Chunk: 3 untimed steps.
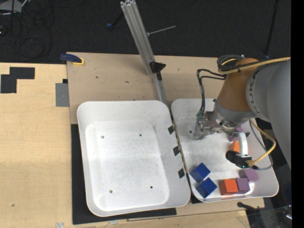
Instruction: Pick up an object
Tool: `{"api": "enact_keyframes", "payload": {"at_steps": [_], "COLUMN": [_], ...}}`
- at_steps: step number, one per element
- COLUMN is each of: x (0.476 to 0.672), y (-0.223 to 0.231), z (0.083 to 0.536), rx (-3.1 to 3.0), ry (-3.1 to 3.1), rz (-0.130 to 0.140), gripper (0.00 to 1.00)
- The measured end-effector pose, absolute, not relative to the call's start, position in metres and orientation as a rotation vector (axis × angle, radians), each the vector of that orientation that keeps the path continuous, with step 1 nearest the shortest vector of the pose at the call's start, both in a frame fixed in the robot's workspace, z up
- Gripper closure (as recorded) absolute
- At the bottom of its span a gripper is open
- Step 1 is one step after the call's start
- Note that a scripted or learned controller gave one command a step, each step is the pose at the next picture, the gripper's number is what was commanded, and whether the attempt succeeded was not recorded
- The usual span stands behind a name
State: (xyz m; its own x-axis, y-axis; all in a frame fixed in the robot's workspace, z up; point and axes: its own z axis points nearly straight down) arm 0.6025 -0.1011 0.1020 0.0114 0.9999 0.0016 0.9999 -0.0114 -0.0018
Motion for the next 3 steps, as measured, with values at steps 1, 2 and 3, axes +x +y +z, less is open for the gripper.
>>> {"api": "enact_keyframes", "payload": {"at_steps": [1,2,3], "x": [0.603,0.593,0.593], "y": [-0.111,-0.112,-0.112], "z": [0.162,0.213,0.199], "rx": [-2.236,-2.235,-2.231], "ry": [-2.211,-2.211,-2.207], "rz": [-0.003,-0.002,0.005], "gripper": [1.0,1.0,1.0]}}
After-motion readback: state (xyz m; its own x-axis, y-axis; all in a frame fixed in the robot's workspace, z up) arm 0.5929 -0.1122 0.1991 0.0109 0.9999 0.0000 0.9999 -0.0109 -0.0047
